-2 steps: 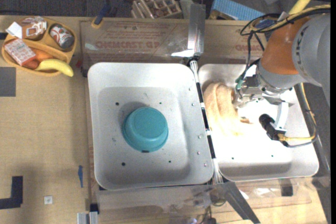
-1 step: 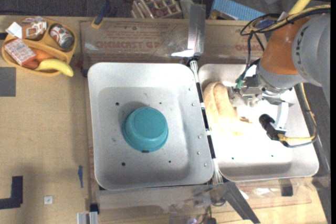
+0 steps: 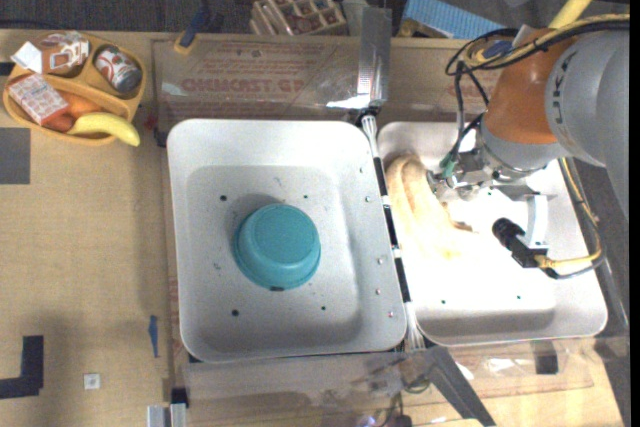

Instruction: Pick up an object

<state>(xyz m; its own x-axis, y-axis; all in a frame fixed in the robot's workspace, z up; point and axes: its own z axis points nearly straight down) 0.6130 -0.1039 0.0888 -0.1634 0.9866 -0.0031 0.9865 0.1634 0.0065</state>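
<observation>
Partly behind the tool (image 3: 447, 177), a blurred pale object (image 3: 415, 205).

Your arm (image 3: 585, 95) reaches in from the right, its orange band (image 3: 525, 100) bent downward at the wrist. Your gripper (image 3: 455, 177) points down and left, hanging low.

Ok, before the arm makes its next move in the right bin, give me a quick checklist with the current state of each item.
1. Arm over the right bin: ok, the gripper sits low at the bin's upper left.
2. Target nearby: ok, a pale tan object lies along the bin's left wall, just left of the gripper.
3. Object between the fingers: cannot tell, the wrist hides it.
4. Cable snagging: cannot tell, it loops over the bin floor.
5. Left bin undisturbed: ok, the teal bowl sits upside down at its middle.
</observation>
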